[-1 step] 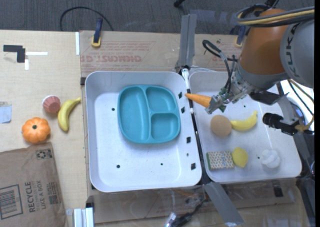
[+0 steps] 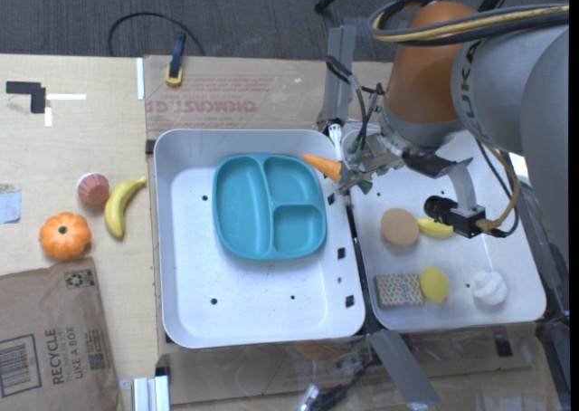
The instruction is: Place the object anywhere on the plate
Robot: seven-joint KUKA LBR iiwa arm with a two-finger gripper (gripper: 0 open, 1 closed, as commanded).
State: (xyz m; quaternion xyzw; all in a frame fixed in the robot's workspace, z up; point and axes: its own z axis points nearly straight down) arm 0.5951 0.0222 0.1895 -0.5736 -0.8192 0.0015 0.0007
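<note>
Camera view shows the carrot (image 2: pixel 322 166) lying long-axis left-right over the plate's (image 2: pixel 269 205) far right rim, its right end meeting the gripper (image 2: pixel 351 171), which seems closed on it, above the left bin (image 2: pixel 181 246).

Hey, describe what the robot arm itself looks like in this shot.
The arm is bulky, rounded and grey, with an orange band above the wrist. Yellow and black cables loop over it, thinner black wires trail below, and part of a dark letter marking shows on the grey casing.

arm (image 2: pixel 516 47) cropped at right, end effector (image 2: pixel 355 169) fingers unclear
</note>
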